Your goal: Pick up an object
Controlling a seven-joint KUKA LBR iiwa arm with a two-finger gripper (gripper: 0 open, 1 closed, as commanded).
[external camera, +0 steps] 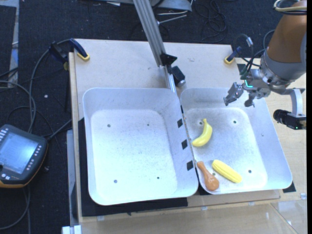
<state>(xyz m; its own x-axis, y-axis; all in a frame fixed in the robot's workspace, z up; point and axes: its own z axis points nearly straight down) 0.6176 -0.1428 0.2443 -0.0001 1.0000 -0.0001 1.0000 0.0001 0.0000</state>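
While over dark carpet (39, 28), wooden bench (126, 62) bearing white bins (97, 101)

Hand (241, 96) splayed, nothing between fingers

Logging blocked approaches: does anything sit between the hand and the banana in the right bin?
Nothing visible does. The hand hovers over the right bin's far edge; bare bin floor lies between it and the banana.
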